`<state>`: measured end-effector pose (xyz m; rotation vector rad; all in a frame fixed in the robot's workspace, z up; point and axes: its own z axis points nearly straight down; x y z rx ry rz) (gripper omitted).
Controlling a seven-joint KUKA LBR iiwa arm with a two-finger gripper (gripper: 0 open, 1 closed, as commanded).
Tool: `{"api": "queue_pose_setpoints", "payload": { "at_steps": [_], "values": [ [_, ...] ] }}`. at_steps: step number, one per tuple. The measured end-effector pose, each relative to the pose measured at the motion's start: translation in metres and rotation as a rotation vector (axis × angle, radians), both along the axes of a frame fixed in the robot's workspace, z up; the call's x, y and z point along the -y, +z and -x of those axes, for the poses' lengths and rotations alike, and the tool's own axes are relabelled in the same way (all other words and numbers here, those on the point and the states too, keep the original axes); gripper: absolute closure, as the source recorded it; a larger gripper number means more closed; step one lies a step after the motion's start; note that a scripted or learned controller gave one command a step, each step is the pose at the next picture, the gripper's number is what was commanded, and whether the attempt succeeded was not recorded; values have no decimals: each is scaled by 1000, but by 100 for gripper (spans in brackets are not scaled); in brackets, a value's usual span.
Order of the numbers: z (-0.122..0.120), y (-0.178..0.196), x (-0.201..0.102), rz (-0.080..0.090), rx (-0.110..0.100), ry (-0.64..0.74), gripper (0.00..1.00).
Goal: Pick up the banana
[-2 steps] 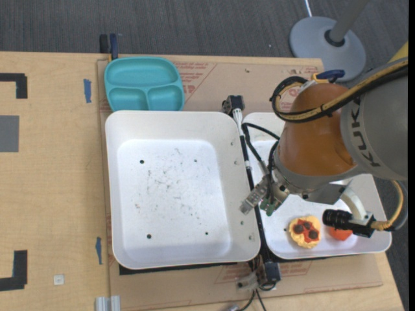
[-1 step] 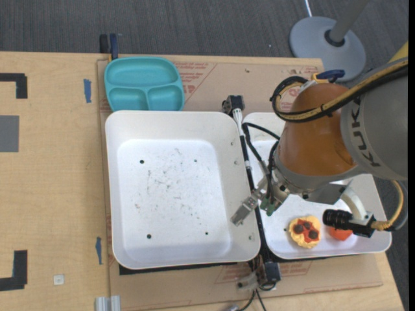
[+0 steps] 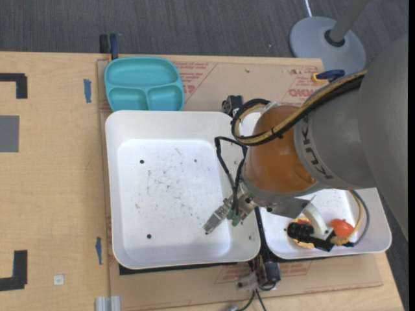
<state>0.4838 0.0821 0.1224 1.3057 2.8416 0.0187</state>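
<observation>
Camera view: claw [image 3: 218, 219] over left bin [image 3: 159, 180], orange thing [image 3: 342, 226] in right bin [image 3: 380, 237].

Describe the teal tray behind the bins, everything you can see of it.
The teal tray looks like moulded plastic, rectangular with rounded corners and a raised rim. Ridges split it into three compartments: one long one along the far side, two smaller ones side by side nearer the camera. It lies flat, open side up, on the brown cardboard, behind the white bin on the view's left. Its near edge meets that bin's back rim; whether they touch cannot be told.
</observation>
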Motion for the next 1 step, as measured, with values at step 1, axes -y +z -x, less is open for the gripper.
{"api": "queue_pose_setpoints", "payload": {
  "at_steps": [1],
  "values": [
    [4, -37, -40, 7, -18, 218, 0]
  ]
}}
